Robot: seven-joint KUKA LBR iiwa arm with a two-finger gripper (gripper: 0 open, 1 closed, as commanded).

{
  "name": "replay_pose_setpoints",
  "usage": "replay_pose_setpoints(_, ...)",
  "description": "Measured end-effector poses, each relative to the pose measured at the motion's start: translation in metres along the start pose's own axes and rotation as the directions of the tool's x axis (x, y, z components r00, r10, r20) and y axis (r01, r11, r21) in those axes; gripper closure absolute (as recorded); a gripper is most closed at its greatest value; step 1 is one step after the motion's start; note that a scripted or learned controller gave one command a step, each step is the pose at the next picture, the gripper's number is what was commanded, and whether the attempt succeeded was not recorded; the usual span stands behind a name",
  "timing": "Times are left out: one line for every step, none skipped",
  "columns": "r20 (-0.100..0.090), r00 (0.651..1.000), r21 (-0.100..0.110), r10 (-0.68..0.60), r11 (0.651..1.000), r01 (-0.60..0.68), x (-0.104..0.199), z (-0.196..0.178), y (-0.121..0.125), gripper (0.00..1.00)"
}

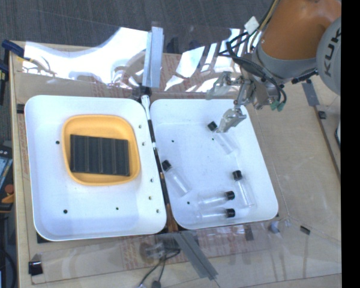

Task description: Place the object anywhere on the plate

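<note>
1. Because the clear, black-capped vials lie loose in the right bin (261, 161), the gripper (231, 120) hangs low over the one near the far side (219, 134) — a likely pick.
2. Whether its jaws are spread or pinching, I cannot tell.
3. The yellow plate (99, 128) waits in the left bin (42, 179), its dark ridged middle bare — the drop spot.

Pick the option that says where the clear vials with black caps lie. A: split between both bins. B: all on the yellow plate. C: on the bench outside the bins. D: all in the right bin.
D: the clear vials with black caps all lie in the right bin, while the yellow plate in the left bin bears only a dark ribbed insert.
</note>
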State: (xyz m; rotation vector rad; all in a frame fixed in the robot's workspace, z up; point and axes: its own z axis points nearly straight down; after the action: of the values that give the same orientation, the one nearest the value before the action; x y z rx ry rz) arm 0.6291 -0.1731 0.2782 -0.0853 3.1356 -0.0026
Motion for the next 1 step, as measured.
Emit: replay_pose_setpoints(0.0, 1.0, 0.0, 0.0, 1.0, 0.0, 0.0, 0.0, -0.0001, 0.0)
